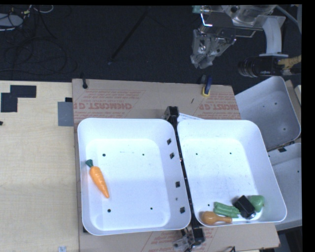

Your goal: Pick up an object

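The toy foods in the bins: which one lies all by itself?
The carrot, orange with a green top, lies alone in the left bin. The other pieces crowd together in the right bin's near corner.

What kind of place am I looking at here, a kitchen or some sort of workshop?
Probably a robotics test bench, not a kitchen: a gripper hangs above two white bins, toy-like food such as a carrot lies inside, and loose cables run behind.
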Robot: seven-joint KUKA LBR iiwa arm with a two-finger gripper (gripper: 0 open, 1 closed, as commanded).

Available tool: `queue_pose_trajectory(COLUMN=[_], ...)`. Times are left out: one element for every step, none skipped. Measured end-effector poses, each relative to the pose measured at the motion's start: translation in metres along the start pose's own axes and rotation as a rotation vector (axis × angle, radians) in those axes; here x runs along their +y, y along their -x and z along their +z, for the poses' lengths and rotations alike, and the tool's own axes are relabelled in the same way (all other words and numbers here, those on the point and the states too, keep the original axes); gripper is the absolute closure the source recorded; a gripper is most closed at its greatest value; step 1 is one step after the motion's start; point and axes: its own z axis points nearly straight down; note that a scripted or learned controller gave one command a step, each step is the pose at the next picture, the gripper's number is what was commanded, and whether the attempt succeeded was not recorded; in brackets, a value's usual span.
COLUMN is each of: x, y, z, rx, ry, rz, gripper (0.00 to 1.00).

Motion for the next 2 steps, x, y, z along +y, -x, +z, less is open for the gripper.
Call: queue_pose_trajectory(x=[0.002, -0.019], y=[-0.085, -0.037], z=[0.012, 0.063], rx=[0.002, -0.003], ry=[-0.017, -0.022], rz=[-0.011, 0.000], gripper=[1.00, 1.00])
